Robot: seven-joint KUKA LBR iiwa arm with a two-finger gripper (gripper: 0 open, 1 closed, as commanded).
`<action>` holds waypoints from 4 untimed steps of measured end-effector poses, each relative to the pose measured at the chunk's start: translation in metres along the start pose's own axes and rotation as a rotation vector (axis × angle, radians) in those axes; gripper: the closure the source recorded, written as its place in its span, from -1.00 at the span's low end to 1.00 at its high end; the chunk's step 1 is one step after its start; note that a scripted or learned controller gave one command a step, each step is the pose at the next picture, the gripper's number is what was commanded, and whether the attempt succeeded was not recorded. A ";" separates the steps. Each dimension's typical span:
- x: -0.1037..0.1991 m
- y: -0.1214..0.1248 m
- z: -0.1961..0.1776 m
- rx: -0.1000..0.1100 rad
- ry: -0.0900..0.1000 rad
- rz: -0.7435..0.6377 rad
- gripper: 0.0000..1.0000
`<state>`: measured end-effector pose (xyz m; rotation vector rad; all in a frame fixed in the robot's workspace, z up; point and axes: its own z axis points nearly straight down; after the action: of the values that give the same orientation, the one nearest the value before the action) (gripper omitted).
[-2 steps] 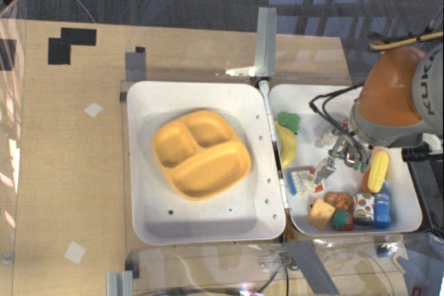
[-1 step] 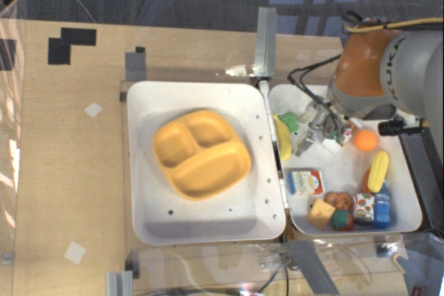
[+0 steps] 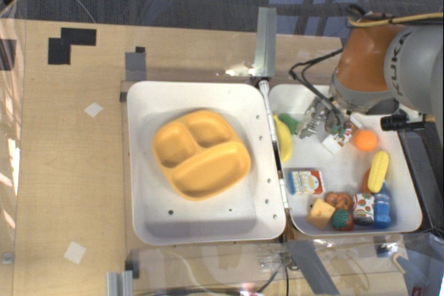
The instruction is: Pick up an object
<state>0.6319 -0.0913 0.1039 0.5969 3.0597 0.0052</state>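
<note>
Here you're at the approach step; the jaws [image 3: 320, 123] hover low over the right bin [image 3: 409, 218], their opening impossible to tell; nearest object, the banana [image 3: 284, 138], lies just left; descend onto it.

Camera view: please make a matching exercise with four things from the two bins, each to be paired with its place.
Things:
1. divided yellow plate
2. orange ball
3. corn cob
4. banana

Places:
A. at the right bin's left wall
B. just below the orange ball
C. middle of the left bin
D. right bin, right of the claw

Pairs: 1-C, 2-D, 3-B, 4-A
</note>
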 end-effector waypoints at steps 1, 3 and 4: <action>0.038 0.050 -0.086 0.004 0.011 0.301 1.00; -0.060 -0.064 -0.104 0.012 0.012 0.309 -1.00; -0.037 -0.018 -0.036 0.013 0.017 0.672 -1.00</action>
<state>0.6582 -0.1217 0.1405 1.5825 2.7105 0.0031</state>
